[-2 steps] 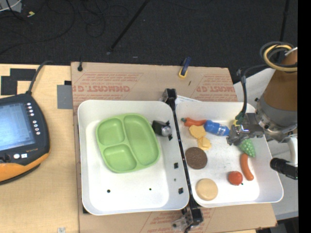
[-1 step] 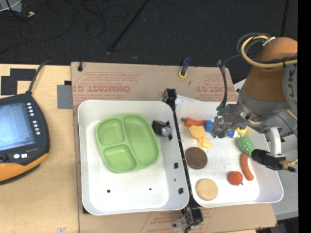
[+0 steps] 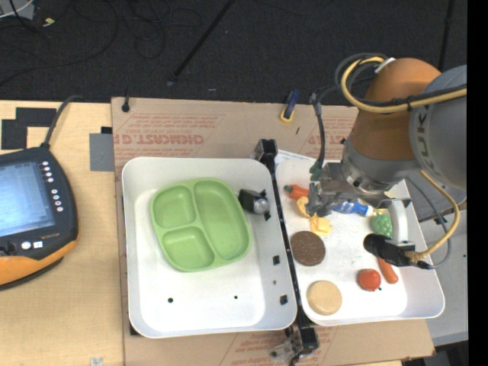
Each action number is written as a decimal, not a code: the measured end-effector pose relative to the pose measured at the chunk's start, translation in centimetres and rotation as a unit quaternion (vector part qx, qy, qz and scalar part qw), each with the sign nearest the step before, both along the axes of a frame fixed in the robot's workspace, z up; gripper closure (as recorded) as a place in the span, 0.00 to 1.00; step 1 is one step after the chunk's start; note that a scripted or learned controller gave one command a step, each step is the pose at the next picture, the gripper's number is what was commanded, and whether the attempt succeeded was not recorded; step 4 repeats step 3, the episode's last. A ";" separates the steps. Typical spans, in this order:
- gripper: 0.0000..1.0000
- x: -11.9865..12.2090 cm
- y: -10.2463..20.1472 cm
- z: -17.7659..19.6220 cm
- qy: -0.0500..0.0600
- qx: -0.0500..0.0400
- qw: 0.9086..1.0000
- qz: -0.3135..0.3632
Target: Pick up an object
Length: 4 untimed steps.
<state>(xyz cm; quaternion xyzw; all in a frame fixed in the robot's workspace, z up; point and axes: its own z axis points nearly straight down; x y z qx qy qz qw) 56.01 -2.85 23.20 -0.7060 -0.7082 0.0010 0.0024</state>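
Note:
My gripper (image 3: 319, 202) hangs low over the back left part of the right bin (image 3: 427, 305). Directly under it lies a yellow toy piece (image 3: 321, 225). An orange piece (image 3: 296, 192) sits just to its left and a blue piece (image 3: 354, 207) just to its right. Nothing can be seen held in the gripper. Closer to the front of this bin are a brown round disc (image 3: 308, 248), a tan round disc (image 3: 325, 296), a red tomato-like ball (image 3: 369, 280), an orange-red stick (image 3: 388, 271) and a green piece (image 3: 381, 223).
The left bin (image 3: 145, 296) holds a green divided plate (image 3: 200, 224) and a small black and silver object (image 3: 254, 200) against its right wall. A black divider (image 3: 279, 227) runs between the bins. A tablet-like pendant (image 3: 30, 212) lies on the bench at far left.

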 end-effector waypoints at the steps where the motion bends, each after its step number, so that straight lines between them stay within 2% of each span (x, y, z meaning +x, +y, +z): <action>1: 1.00 1.6 4.3 -1.2 -0.001 0.000 1.000 0.000; 2: 1.00 3.8 8.5 0.4 -0.002 -0.001 1.000 0.000; 4: 1.00 4.7 9.6 -0.7 -0.001 -0.001 1.000 -0.002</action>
